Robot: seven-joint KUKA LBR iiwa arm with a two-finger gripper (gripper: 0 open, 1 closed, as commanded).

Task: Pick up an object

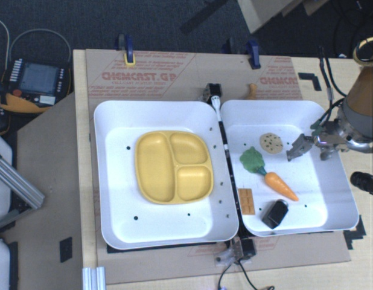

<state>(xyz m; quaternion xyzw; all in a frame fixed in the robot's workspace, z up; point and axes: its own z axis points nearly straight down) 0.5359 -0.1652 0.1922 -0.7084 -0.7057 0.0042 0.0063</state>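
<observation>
**Approach stage: jaws above the right bin, no object taken**

The gripper (309,147) is seen over the right bin (337,219), toward its 3 o'clock side, with the jaws spread wide and nothing between them. One finger (297,148) points toward 9 o'clock; the other lies nearer the wrist. The arm (361,110) enters from 3 o'clock and is cut off by the frame edge, so its upper links cannot be followed.

Candidate objects are arranged outward from the jaws. A speckled round cookie (271,142) lies near, at about 9 o'clock of them. A toy carrot (280,185) with a green leafy top (253,161) lies at about 7 o'clock. A small black block (274,214) rests at the bin's 6 o'clock, and a tan wafer (246,201) is set against the bin's 8 o'clock edge.

In the left bin (114,222), well apart at 9 o'clock, a yellow divided plate (173,166) is shown.

The step in hand is judged to be the approach: no object has yet been chosen. The next move calls for the jaws to be centred over one object, lowered and closed.

The height of the jaws above the bin floor cannot be read from this slanted view.
</observation>
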